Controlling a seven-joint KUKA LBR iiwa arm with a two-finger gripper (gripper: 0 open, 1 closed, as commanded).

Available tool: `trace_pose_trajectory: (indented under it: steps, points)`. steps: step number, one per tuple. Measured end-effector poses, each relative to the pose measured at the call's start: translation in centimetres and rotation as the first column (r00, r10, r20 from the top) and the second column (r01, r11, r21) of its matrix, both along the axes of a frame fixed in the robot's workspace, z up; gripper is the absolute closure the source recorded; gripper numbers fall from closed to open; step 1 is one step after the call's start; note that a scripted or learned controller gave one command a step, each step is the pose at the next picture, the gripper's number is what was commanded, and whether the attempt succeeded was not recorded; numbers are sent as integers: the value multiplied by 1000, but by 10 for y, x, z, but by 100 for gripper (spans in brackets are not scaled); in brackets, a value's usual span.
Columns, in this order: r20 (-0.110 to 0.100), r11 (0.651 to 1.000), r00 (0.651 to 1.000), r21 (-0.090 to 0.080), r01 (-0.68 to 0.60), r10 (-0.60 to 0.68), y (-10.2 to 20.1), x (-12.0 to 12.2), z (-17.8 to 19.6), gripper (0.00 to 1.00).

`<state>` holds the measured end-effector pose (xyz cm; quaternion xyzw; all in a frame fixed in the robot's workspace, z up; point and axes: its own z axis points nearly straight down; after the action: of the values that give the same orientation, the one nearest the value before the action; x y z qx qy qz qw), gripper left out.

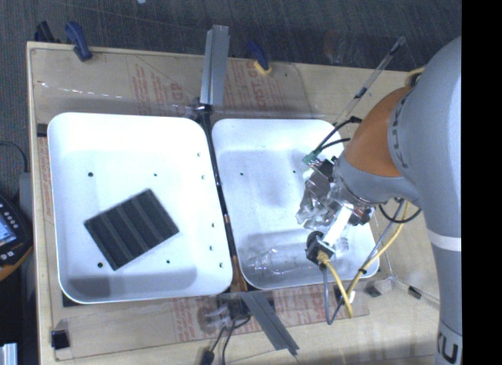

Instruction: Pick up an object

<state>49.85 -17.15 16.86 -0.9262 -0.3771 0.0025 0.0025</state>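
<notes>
Bench [118,81] carries two shallow white bins side by side. Left bin [70,132] has a dark ribbed rectangular pad [131,228] lying flat, turned at an angle, toward the bin's near-left part. Right bin [259,132] holds a clear plastic bottle [276,259] on its side along the near edge; it's see-through and hard to make out against the white floor. The arm [423,144] comes in over the right bin's far-right corner, orange band above the wrist, w/ cables trailing off the near-right corner. Gripper [316,214] sits low over the right half of that bin, just above and to the right of the bottle; whether it touches it is unclear. Gripper state: can't tell, wrist hardware hides it. Blue clamps [78,41] at the bench's far edge.
</notes>
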Motion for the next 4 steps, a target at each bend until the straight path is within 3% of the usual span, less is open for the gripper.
trace_pose_trajectory:
  steps: [1, 2, 4]
  points:
    - [25, 983, 983, -1, 184, -184, 48, -13, -73, 100]
    - [7, 995, 995, -1, 103, -103, 77, -14, 88, 100]
    - [2, 996, 996, 0, 84, -84, 79, -12, 106, 100]
